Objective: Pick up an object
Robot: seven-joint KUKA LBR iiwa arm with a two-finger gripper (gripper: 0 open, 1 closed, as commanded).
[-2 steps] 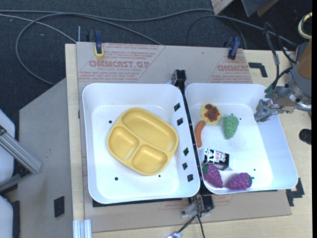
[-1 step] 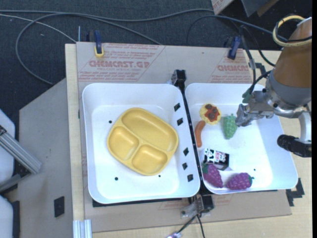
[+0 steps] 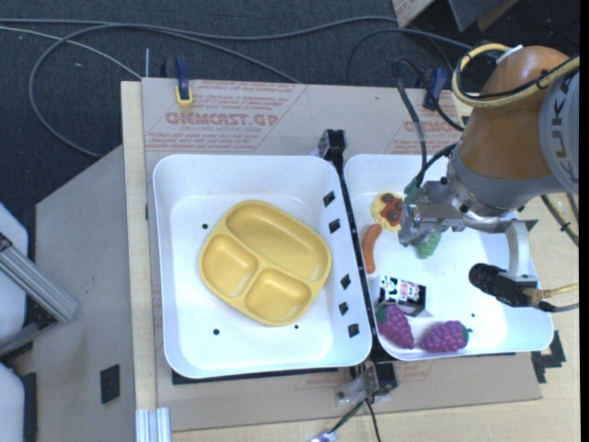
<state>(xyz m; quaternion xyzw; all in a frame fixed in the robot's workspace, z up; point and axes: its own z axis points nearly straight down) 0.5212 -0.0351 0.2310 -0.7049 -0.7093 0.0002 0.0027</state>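
Note:
My gripper (image 3: 421, 233) hangs over the upper middle of the right bin (image 3: 479, 325), under the grey wrist and orange band. A small green object (image 3: 430, 244) shows right at its tip; I cannot make out whether it is held. A yellow and red toy (image 3: 387, 210) lies just left of the gripper. An orange sausage-shaped piece (image 3: 370, 245) lies by the bin's left wall. Lower down are a black and white box (image 3: 402, 292) and two purple grape bunches (image 3: 396, 326) (image 3: 444, 336).
The left bin (image 3: 179, 247) holds a yellow divided plate (image 3: 265, 261). A black divider with clips (image 3: 342, 238) runs between the bins. A black cylinder on the arm (image 3: 502, 284) juts over the right bin's right side. Cables trail behind the bench.

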